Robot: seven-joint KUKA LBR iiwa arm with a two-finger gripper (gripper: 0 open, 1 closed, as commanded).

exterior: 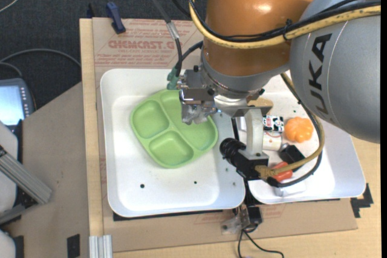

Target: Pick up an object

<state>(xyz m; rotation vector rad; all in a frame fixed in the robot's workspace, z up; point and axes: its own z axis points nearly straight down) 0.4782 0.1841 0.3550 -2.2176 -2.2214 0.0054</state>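
Currently logged, from my remote station:
Arm: I saw the grey arm [338, 63] reach in from the right, its orange band [257, 3] above the left bin [121, 190].
Gripper: gripper [196, 110] sat low over the right part of the green divided plate [166, 130]; I could not tell its state or whether it held anything.
Plate: lay flat in the left bin, three compartments up.
Right bin: right bin [338, 187] held an orange ball [299, 129] beside a small black-and-white toy [273, 124].
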